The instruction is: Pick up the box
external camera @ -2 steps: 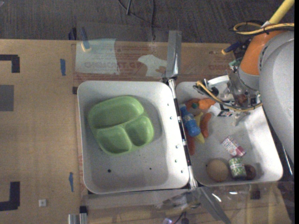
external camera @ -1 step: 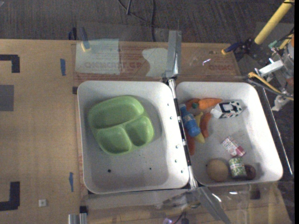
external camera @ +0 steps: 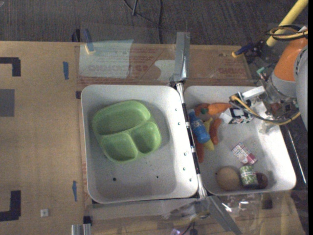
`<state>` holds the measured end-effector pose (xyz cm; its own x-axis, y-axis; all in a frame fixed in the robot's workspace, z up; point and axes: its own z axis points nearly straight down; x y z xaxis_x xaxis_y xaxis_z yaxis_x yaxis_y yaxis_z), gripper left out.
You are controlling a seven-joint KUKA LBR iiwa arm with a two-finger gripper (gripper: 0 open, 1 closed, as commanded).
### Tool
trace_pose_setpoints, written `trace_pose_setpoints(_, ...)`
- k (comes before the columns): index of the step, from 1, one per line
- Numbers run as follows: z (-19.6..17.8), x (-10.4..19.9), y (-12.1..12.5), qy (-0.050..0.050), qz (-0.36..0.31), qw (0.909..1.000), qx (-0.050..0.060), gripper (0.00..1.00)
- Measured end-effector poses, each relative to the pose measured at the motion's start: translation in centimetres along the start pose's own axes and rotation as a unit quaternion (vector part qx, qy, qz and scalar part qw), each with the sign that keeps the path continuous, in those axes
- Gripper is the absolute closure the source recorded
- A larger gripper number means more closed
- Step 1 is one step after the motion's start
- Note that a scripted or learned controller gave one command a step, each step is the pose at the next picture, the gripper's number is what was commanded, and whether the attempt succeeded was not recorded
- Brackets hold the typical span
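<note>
Cardboard covers the desk (external camera: 39,146) under two white bins. At left, a green tray (external camera: 127,130) lies in one bin (external camera: 93,180). In the right bin (external camera: 288,173), the box (external camera: 243,153) rests flat near centre, above a green cup (external camera: 248,176) and beside a brown ball (external camera: 228,177). At the bin's upper right hangs the end effector (external camera: 274,104); its finger state cannot be told.

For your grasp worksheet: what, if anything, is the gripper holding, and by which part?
It cannot be told. The gripper sits over the right bin, with a small carton beside it.
</note>
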<state>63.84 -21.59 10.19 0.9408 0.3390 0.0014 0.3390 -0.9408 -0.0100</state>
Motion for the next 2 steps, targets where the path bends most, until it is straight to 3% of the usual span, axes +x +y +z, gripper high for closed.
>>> trace_pose_setpoints(1, -1.10, 0.05, 0.02, -0.001, -0.001, 1.0000, -0.001, 1.00)
trace_pose_setpoints(2, -1.08, 0.04, 0.02, -0.001, -0.001, 1.0000, -0.001, 0.00)
